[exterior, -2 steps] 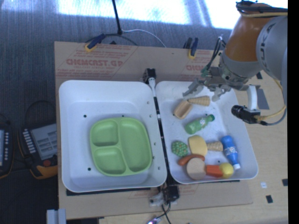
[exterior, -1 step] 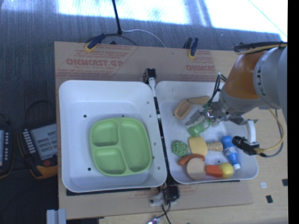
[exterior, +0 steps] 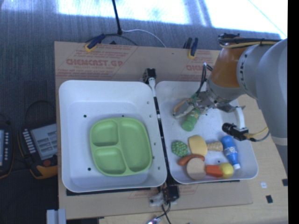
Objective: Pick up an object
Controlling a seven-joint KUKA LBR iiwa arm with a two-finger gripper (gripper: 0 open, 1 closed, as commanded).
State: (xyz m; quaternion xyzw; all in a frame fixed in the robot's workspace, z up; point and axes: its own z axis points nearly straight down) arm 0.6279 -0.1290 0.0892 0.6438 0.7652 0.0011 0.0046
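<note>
Leftmost, green divided plate (exterior: 121, 146) alone in left bin (exterior: 74, 97). Right bin (exterior: 247, 171): gripper (exterior: 190, 107) low at far-left part, fingers spread apart, nothing clamped between them. Green bottle (exterior: 190, 120) lies just below fingertips, touching or nearly so; cannot tell which. Near side: green patterned piece (exterior: 179, 148), yellow block (exterior: 197, 144), blue bottle (exterior: 230, 152), crowded together. Risk: round bottle likely rolls or squirts out if fingers close off-centre; grasp comes up empty.
</note>
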